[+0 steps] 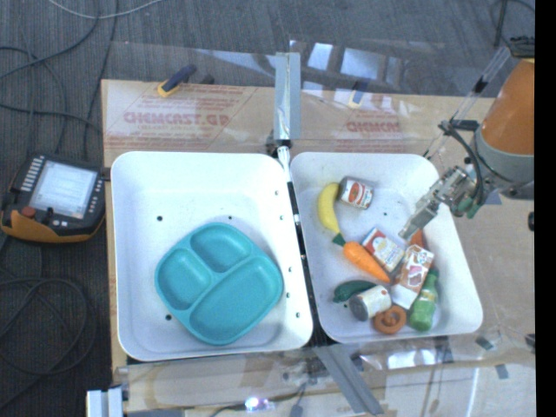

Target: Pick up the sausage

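Reaching into the right bin (391,165), our gripper (410,229) hangs over what we take for the sausage (420,235), a reddish end beside the cartons (415,266). We cannot tell its opening or hold; we should straddle the sausage alone.

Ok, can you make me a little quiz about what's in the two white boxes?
1. True or false: the teal plate lies in the right bin.
2. Pick one: what lies closest to the banana? A) a small can B) a spoon C) a cup
3. Fill the gap: the robot arm reaches in over the ___ bin.

Key
1. False: the plate lies in the left bin.
2. A
3. right
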Controlling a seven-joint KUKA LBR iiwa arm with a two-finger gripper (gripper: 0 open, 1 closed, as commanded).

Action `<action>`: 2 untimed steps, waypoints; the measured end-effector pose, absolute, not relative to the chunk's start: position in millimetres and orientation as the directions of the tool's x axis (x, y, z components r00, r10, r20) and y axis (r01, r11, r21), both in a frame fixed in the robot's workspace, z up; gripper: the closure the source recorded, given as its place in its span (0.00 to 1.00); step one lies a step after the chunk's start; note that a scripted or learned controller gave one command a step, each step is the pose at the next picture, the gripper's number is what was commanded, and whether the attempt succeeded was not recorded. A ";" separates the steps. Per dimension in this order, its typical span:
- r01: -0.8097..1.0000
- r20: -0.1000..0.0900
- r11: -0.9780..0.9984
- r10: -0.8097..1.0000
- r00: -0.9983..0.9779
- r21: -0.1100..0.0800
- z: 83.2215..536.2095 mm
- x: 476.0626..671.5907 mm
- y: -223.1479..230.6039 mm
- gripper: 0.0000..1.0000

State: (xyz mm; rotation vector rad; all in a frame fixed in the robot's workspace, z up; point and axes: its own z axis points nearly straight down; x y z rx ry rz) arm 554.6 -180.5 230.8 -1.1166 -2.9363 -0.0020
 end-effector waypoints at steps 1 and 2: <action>0.847 0.000 0.531 0.847 -0.531 -0.001 263.9 537.9 -178.5 1.00; 0.848 0.000 0.531 0.848 -0.531 -0.001 263.9 537.9 -178.4 0.00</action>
